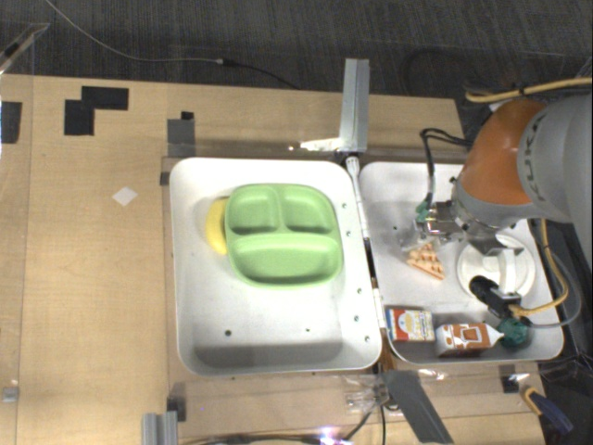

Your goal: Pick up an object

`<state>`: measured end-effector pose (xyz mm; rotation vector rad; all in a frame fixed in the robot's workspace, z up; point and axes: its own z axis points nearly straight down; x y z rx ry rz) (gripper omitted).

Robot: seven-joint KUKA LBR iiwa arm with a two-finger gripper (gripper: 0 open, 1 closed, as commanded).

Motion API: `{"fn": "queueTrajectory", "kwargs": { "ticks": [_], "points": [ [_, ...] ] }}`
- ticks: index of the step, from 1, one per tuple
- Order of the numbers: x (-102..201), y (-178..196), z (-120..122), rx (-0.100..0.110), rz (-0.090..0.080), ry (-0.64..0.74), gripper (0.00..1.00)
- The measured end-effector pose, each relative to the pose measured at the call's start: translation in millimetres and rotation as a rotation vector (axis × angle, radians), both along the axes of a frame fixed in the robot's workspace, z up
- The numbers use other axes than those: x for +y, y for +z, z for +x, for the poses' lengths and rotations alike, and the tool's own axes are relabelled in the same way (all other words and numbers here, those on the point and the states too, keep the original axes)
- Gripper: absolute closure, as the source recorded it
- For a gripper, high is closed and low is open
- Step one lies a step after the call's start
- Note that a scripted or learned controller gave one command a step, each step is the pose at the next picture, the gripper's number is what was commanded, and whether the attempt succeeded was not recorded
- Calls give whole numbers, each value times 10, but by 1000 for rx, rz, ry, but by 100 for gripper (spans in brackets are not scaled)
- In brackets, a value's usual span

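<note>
While the arm [537, 160] reaches over the right bin [389, 193], you see its gripper [422, 233] poised just above a waffle piece [427, 264]; whether it is open or closed, you cannot tell. Two small cartons [435, 332] lie along that bin's near edge. A green divided plate [282, 233] covers a banana [215, 227] in the left bin [269, 341].

Looks like a robotics lab bench to me.
I'm seeing a plywood bench [83, 276] on dark carpet [232, 17], two white bins [269, 341] bolted side by side with metal brackets [355, 100] at 12 o'clock, loose cables [139, 54] trailing, black tape marks [93, 108] at 10 o'clock.
</note>
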<state>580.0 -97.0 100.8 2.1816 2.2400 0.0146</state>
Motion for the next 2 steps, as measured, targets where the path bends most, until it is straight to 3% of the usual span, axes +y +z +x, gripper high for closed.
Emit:
{"fn": "queueTrajectory", "kwargs": {
  "ticks": [1, 2],
  "points": [
    [1126, 849, 26, 13, 5, 12, 100],
    [1208, 836, -43, 15, 3, 44, 100]
  ]
}}
